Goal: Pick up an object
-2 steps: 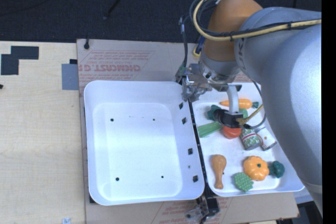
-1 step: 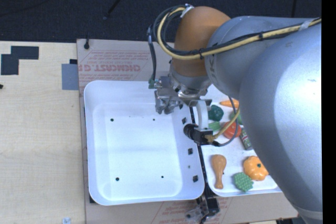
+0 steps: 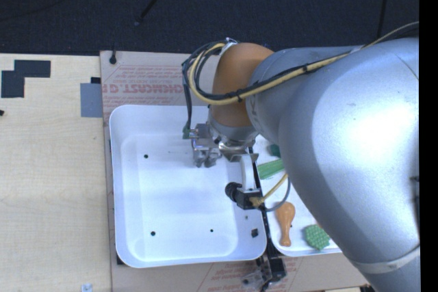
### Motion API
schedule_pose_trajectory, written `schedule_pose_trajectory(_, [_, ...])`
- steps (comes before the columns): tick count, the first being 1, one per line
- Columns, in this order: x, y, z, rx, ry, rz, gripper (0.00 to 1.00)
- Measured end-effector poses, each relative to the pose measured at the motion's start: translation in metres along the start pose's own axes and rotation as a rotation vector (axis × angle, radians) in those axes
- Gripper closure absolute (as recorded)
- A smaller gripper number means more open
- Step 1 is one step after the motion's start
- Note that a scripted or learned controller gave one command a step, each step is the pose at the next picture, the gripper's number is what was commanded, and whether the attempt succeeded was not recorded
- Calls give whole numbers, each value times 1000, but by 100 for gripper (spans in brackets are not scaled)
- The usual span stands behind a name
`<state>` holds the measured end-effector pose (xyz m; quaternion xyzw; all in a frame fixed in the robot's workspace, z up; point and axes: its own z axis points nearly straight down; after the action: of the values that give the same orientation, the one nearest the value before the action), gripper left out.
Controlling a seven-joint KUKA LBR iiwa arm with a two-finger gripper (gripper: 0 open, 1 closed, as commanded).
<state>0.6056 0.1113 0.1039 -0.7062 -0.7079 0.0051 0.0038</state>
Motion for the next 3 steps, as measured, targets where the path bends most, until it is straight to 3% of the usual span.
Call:
schedule_pose_trajectory(1, [-1,-1,-89,-15,3,1,100])
schedule_pose_trajectory(2, [89,-54,-86,-5,3,-5,100])
schedule_pose_trajectory(3, [125,-100,-179,-13,5,-3,100])
